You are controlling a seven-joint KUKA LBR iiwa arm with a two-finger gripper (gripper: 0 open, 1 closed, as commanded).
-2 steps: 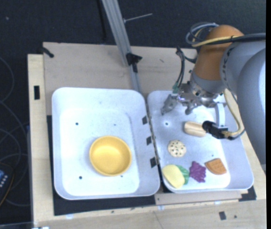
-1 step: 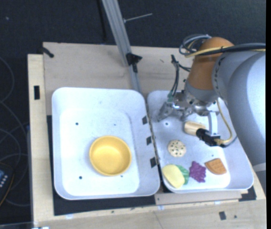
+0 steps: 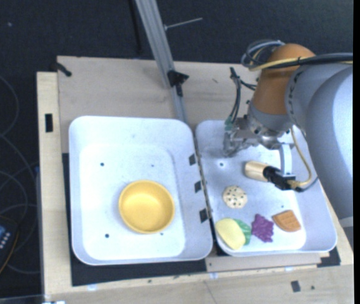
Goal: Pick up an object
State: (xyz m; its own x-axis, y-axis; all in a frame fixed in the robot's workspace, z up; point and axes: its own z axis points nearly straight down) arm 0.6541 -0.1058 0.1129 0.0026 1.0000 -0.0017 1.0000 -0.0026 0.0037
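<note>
The pick is judged not yet made, and nearly all of the task is left. The gripper (image 3: 233, 143) is seen low over the far left corner of the right bin (image 3: 262, 198), above a bare patch of white floor, with nothing visibly carried beneath it. At this slant and size the tool is little more than a grey blur, so it cannot be told whether it is spread or closed. Every candidate object is found lying loose and apart from it. A round speckled cookie (image 3: 234, 197) is placed nearest, toward the middle of the same bin. Along the near edge a yellow-and-green piece (image 3: 232, 233), a purple bunch (image 3: 262, 227) and an orange-brown wedge (image 3: 286, 221) are lined up close together, the first two apparently touching. In the left bin (image 3: 104, 144), across the divide on the bench (image 3: 104, 81), a yellow bowl (image 3: 145, 206) is set upright, well away from the arm. One object remains to be chosen, approached from above, closed on and lifted clear. The cookie is judged the shortest reach, though its flatness may make it awkward to grip.
</note>
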